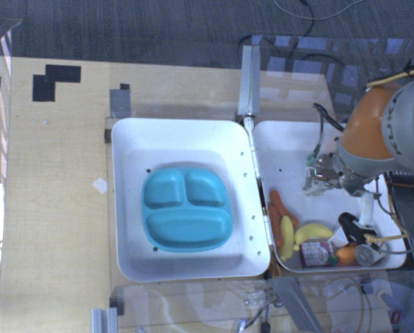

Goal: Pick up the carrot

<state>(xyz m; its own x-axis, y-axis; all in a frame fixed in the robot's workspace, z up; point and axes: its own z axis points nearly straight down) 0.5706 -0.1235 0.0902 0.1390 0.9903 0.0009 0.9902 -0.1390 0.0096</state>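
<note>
You are looking down on two shallow white bins side by side. The left bin (123, 186) holds a blue divided tray (186, 209). In the right bin (283, 144), the carrot (277, 217) lies along the left wall, near the front, touching a yellow banana (287, 236); a second banana (313, 232), a small can (315, 254) and other clutter crowd the front right corner. The arm (387, 127) reaches in from the right, and its gripper (321, 179) hangs above bare bin floor, apart from the carrot and holding nothing; whether it is apart or together cannot be told here. You appear to be in the approach step: the next move calls for shifting left and forward over the carrot, then descending without catching the banana.
</note>
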